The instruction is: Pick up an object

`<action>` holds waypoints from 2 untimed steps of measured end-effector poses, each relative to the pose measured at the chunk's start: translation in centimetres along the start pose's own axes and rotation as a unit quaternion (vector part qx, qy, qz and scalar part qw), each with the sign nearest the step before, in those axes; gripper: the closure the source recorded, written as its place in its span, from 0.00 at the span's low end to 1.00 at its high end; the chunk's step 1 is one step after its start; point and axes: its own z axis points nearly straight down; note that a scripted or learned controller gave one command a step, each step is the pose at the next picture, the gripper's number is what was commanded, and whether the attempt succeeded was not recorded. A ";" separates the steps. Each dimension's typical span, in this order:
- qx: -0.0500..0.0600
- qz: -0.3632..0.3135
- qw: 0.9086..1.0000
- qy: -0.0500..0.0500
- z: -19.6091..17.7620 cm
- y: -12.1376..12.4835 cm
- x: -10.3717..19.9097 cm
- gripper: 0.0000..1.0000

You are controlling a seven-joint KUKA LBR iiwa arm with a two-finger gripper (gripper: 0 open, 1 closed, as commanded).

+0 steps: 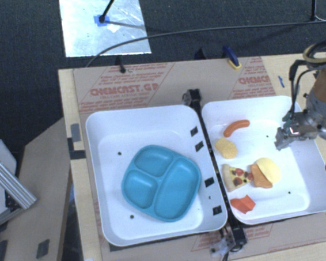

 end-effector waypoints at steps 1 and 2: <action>0.000 0.000 1.000 0.000 -1.0 2.4 4.8 1.00; 0.000 0.000 1.000 0.001 -0.8 3.7 10.6 1.00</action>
